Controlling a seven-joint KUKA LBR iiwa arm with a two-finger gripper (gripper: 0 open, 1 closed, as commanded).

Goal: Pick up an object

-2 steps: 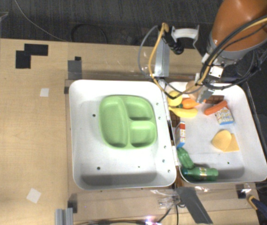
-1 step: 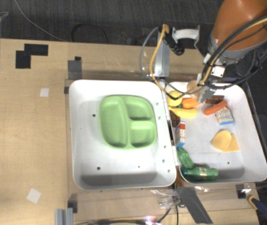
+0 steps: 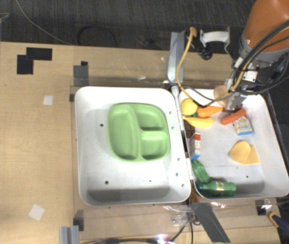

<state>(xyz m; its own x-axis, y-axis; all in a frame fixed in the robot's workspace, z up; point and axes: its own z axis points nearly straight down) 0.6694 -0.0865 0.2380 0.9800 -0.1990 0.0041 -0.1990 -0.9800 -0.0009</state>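
The gripper (image 3: 232,104) hangs low over the back of the right bin (image 3: 274,151). Its tip sits right by an orange-red stick (image 3: 234,118) and the end of an orange carrot (image 3: 210,111). A small blue and white box (image 3: 244,128) lies just in front of it. To its left lie a yellow lemon (image 3: 188,106) and a yellow banana (image 3: 199,121). A tan round piece (image 3: 220,92) shows behind the gripper. Whether anything sits between the fingers cannot be made out.
A green divided plate (image 3: 136,131) lies in the left bin (image 3: 88,182). The right bin also holds a yellow wedge (image 3: 244,153), a red and white tube (image 3: 197,143), a green lump (image 3: 201,171) and a green bottle (image 3: 216,188). Cables trail from the arm across the bin's back edge.
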